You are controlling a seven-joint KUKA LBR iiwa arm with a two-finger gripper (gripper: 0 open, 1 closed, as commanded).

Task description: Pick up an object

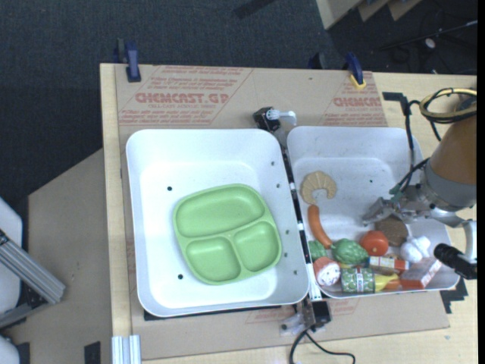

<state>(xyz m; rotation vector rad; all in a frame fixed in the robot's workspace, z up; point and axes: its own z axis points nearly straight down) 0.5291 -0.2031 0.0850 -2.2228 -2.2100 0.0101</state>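
White plastic walls hem in a crowded heap in the right bin [356, 139], and that crowding is the main risk: the gripper [388, 208] hangs low over the bin's right half, just above a brown lump [390, 228] and a red tomato [374, 243], with items packed so closely that its fingers could land on two at once, nudge one aside, or come up with nothing. Whether the fingers are spread or pressed together cannot be told, and nothing is seen pinched between them. The round tomato looks likely to roll from a glancing touch. In this bin also lie a croissant [319, 186] near the left wall, an orange sausage [319, 227] below it, a green broccoli-like piece [348, 252], a white ball [416, 247] and small packets along the front wall. The left bin [151, 158] holds a green divided tray [226, 233], well apart from the arm.
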